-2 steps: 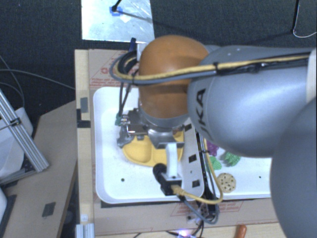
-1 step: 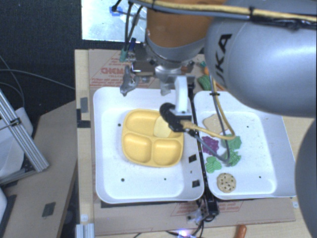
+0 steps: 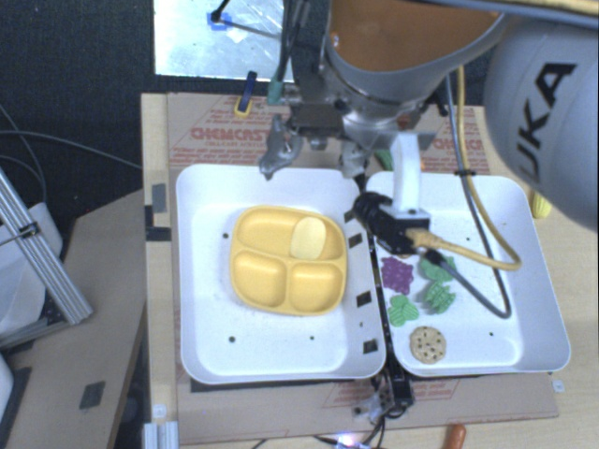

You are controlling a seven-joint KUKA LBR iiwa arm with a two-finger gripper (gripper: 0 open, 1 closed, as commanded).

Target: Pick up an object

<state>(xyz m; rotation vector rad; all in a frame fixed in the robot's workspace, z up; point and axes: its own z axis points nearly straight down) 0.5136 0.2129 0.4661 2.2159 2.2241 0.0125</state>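
Observation:
My gripper (image 3: 314, 160) hangs over the far rim of the left bin (image 3: 201, 251), open, with nothing between its fingers (image 3: 273, 155). Below it, a yellow divided plate (image 3: 271, 279) lies in the left bin, and a pale yellow round piece (image 3: 308, 238) rests in the plate's far right compartment. In the right bin (image 3: 524, 279) lie a purple grape bunch (image 3: 397, 273), three green leafy pieces (image 3: 436, 296) and a speckled cookie (image 3: 428, 344). The gripper touches none of these.
A white bracket with a black fitting (image 3: 404, 204) and a yellow cable (image 3: 473, 255) reaches over the divide into the right bin. The arm's large grey and orange body (image 3: 412, 26) covers the far side. Brown cardboard (image 3: 215, 134) lies under both bins.

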